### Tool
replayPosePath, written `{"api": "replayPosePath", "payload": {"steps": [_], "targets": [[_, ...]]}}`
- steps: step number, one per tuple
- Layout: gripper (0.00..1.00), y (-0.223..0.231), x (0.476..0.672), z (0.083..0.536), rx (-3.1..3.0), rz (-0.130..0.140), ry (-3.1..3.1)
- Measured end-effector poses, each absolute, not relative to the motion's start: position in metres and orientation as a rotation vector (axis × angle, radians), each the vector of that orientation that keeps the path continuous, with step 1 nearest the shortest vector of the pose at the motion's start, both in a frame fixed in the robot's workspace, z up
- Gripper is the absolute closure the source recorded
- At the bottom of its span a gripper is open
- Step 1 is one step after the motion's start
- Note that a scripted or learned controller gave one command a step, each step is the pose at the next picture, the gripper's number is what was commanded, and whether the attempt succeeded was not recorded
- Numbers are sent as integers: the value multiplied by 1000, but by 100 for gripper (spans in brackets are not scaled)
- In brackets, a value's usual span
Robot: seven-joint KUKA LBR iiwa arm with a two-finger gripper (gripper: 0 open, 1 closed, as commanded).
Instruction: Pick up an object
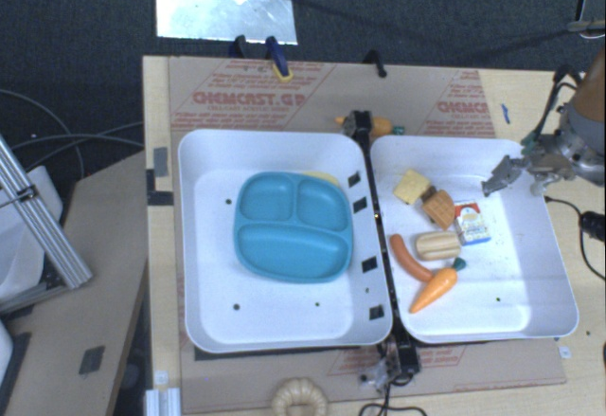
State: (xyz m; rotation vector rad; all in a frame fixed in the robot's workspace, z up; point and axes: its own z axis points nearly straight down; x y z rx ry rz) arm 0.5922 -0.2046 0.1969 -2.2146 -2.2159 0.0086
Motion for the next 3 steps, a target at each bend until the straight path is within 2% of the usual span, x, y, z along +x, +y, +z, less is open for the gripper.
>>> {"api": "replayPosePath", "payload": {"steps": [1,2,3], "targets": [[0,-204,595,204,-2219,-1,-2226],[0,-201,598,161,-2215,1,-2227],[0,-194,592,116,-2217,2,-2224]]}}
